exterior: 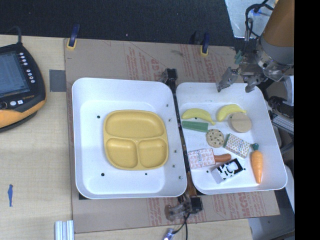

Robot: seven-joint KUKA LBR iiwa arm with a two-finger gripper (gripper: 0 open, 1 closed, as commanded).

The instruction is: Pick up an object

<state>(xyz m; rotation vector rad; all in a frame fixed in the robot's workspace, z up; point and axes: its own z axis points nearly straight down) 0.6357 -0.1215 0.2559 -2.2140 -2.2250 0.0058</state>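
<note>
On my feed, the left bin (80, 134) holds a yellow divided tray (136, 139), lying flat near its middle. I see a teach pendant (17, 86) with an orange rim at the far left, resting on the wooden bench (35, 184). Both bins sit on a brown cardboard sheet (125, 59), which blue clamps (73, 35) pin along its far edge.
</note>
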